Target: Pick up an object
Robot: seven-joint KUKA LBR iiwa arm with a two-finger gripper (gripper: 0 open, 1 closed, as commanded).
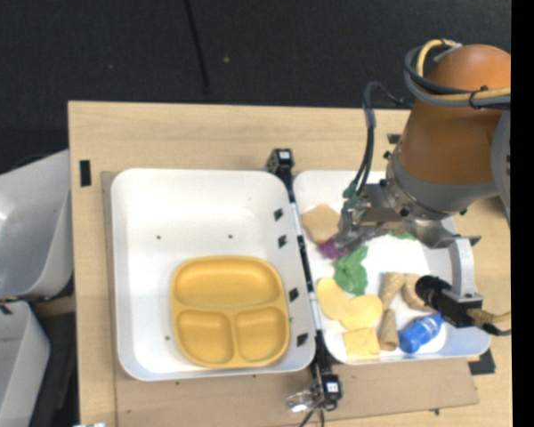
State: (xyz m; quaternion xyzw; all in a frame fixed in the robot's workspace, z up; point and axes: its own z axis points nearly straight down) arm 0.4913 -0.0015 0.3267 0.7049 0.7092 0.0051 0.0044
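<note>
My gripper (350,227) hangs low over the back left of the right bin (325,188), under the grey and orange arm. Just beneath it lie a small purple piece (330,248) and a green leafy piece (352,272). A tan slab (318,221) sits to the gripper's left, by the bin's wall. Toward the front lie a pale yellow round piece (341,304), a yellow block (361,342), two tan cone-like pieces (391,286) and a blue object (420,334). The arm hides the back right of this bin.
The left bin (160,203) holds a yellow divided plate (230,311) at its front. A raised divider with black clips (295,238) runs between the two bins. Wooden bench (89,140) surrounds both bins.
</note>
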